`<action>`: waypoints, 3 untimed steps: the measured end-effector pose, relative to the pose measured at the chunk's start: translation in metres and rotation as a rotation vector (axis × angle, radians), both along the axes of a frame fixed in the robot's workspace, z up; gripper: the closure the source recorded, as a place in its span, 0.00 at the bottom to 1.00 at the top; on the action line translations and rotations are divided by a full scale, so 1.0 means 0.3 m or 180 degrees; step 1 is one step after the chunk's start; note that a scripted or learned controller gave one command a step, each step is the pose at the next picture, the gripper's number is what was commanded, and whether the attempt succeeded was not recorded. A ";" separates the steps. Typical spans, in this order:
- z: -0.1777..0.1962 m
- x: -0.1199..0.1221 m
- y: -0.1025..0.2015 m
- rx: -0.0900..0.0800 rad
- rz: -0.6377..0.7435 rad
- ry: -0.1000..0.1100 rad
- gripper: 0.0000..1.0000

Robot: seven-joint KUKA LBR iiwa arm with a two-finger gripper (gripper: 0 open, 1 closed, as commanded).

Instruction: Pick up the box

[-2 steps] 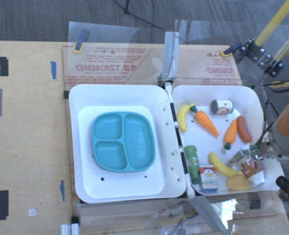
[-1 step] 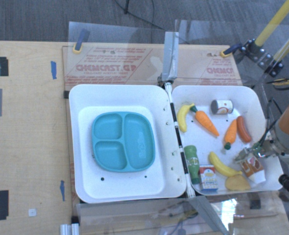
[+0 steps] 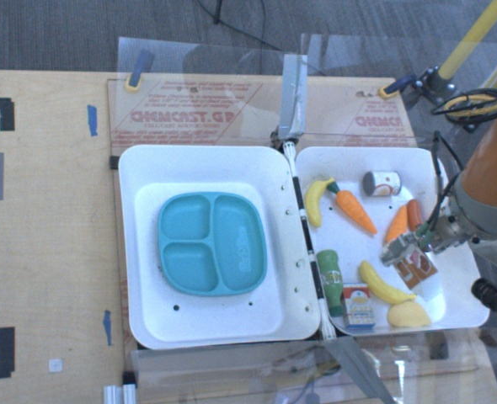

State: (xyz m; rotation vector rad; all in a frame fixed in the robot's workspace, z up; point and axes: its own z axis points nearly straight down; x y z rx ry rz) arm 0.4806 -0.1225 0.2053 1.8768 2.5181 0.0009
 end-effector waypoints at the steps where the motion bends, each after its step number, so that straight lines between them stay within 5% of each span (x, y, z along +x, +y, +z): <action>1: 0.393 -0.001 0.309 -0.0001 -0.0192 0.0002 1.00; 2: 0.449 0.004 0.634 -0.0001 -0.0575 -0.0001 1.00; 3: 0.462 0.124 0.508 -0.0003 -0.0652 -0.0001 1.00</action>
